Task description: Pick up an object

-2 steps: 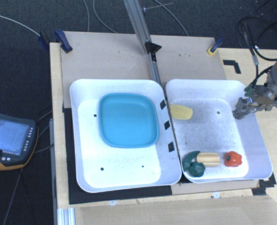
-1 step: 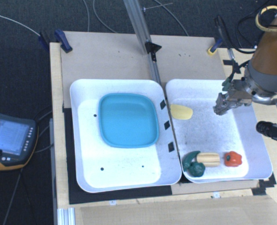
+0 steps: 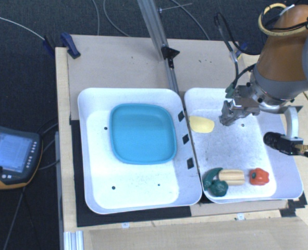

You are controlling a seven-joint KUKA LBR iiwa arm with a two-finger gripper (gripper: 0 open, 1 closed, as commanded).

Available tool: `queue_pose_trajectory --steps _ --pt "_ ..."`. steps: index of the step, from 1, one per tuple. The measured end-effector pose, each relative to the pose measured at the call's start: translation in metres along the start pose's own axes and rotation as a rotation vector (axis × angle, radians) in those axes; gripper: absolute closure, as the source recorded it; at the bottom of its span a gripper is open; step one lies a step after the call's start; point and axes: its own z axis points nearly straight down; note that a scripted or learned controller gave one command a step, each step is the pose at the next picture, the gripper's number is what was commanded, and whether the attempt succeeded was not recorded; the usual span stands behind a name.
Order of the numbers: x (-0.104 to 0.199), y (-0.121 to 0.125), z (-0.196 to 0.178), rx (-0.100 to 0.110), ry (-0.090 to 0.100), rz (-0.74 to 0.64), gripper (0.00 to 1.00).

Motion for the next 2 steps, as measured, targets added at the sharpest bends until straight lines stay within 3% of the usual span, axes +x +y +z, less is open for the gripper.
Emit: queue_pose_trajectory --steps 2 --pt "0.091 0.033 0.001 0.001 0.0 0.001 1.0"
